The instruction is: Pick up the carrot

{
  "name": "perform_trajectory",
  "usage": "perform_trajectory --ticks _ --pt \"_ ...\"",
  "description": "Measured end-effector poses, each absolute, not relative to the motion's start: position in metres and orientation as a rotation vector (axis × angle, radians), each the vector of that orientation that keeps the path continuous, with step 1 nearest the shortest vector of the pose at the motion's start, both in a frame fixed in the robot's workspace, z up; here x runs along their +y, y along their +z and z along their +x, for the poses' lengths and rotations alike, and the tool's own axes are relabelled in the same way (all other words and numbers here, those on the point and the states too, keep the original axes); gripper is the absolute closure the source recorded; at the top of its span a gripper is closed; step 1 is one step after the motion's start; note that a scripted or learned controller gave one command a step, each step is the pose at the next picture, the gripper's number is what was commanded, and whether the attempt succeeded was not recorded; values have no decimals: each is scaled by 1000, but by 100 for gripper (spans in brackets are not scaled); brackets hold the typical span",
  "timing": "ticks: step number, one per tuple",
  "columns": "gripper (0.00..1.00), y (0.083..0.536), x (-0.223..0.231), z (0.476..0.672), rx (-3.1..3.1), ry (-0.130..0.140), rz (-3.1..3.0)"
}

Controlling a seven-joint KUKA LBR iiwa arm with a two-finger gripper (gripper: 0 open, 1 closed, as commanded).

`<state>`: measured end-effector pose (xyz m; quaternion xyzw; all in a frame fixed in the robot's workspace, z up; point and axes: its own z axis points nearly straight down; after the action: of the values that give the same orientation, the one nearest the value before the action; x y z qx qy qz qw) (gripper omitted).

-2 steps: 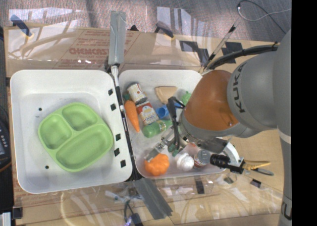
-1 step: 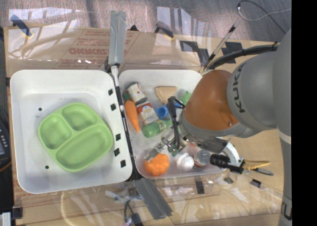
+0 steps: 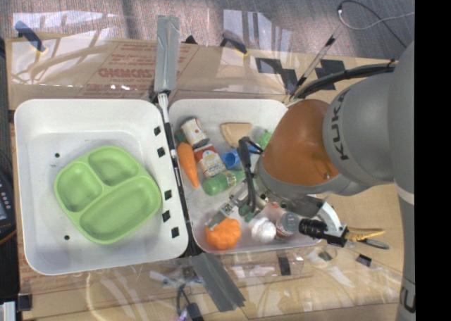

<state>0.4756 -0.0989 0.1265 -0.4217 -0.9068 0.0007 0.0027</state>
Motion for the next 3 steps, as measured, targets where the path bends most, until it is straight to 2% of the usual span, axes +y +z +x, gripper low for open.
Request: perform_trajectory --ticks 1,2,3 --pt "0 173 -172 477 -2689 2 -1623" --pt "0 91 -113 477 -2824 0 -1373" --pt "0 310 -104 478 -2700 0 -1613"
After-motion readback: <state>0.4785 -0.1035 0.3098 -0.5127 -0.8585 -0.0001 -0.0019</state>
